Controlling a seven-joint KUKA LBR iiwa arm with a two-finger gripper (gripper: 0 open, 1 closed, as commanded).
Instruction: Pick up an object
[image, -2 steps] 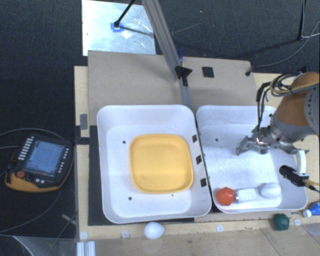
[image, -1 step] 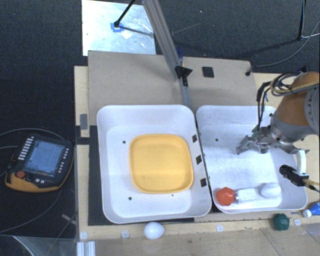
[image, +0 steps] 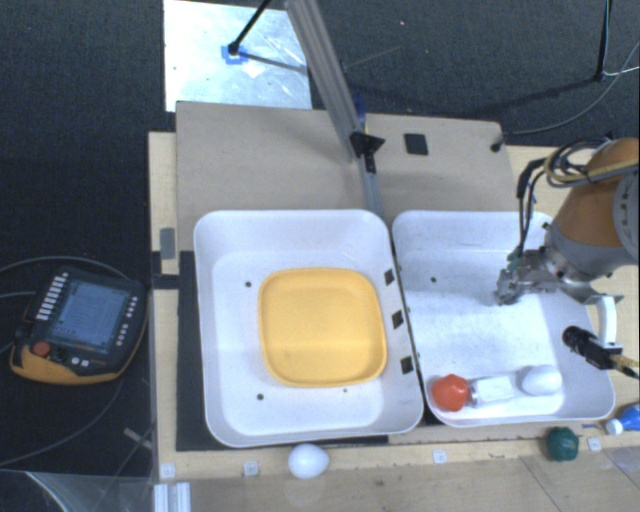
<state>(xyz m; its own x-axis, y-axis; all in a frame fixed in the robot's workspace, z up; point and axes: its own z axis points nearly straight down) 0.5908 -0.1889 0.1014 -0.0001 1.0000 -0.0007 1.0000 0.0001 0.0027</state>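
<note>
Camera view, arm: the grey arm (image: 600, 225) with its orange band comes in from the right edge and bends down over the right bin.
Camera view, gripper: the gripper (image: 508, 290) hangs over the upper right part of the right bin, above bare white floor; whether it is released or clenched cannot be told from this angle, and nothing shows between its tips.
Camera view, right bin: the right bin (image: 450, 250) is a shallow white tray lying just beside the left bin, the two touching along their inner rims.
Camera view, things to pick: three small things lie in a row along the near wall of the right bin, well apart from the gripper: an orange-red ball (image: 450, 392) at the left, a white oblong piece (image: 493, 389) touching it in the middle, and a white egg-shaped thing (image: 541, 380) at the right.
Camera view, left bin: the left bin (image: 225, 250) holds a yellow square plate (image: 323, 325) lying flat near its middle.
Camera view, bench edge: a white egg (image: 308, 461) rests on the bench just outside the near rim of the left bin; a dark green ball (image: 562, 443) sits on the bench beyond the near right corner of the right bin.
Camera view, floor: a control pendant (image: 78, 322) with a screen and yellow body lies on the dark carpet to the left of the bench.
</note>
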